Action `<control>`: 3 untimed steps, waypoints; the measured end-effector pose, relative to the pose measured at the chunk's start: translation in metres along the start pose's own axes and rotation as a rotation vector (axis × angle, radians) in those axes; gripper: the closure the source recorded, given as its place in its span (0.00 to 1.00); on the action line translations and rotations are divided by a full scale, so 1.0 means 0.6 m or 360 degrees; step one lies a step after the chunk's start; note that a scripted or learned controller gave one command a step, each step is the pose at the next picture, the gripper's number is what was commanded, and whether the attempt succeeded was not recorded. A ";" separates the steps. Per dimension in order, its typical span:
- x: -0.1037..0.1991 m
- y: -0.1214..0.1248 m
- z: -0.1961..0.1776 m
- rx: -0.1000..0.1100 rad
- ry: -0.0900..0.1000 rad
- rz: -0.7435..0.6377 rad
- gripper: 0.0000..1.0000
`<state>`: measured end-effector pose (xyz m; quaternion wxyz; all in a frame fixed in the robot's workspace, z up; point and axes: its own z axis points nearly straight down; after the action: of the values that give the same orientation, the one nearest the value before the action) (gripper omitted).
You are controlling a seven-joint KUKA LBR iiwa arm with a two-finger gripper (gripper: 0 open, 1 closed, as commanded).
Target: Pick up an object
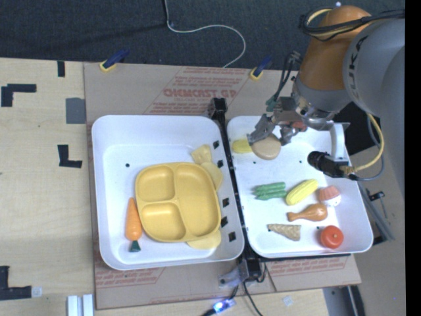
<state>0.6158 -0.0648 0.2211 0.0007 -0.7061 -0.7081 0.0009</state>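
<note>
My gripper hangs over the back left part of the right bin. Directly under its tip lies a round tan bun-like piece, with a small yellow piece beside it against the bin's left wall. Whether the tan piece is gripped or just lying below the tip is unclear. Further forward in the same bin are a green pea pod, a yellow corn cob, a pink and white piece, a brown drumstick, a tan wedge and a red tomato.
The left bin holds a yellow divided plate, an orange carrot along its left side and pale yellow pieces at its back and front. The arm's grey and orange body stands over the right bin's back edge.
</note>
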 end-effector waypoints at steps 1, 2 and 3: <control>0.098 -0.022 -0.015 0.0000 0.0003 -0.0006 1.00; 0.191 -0.050 -0.020 0.0002 0.0002 -0.0004 1.00; 0.231 -0.047 0.013 0.0002 -0.0002 0.0000 1.00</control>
<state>0.5873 0.0740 0.2134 0.0009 -0.7061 -0.7081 0.0018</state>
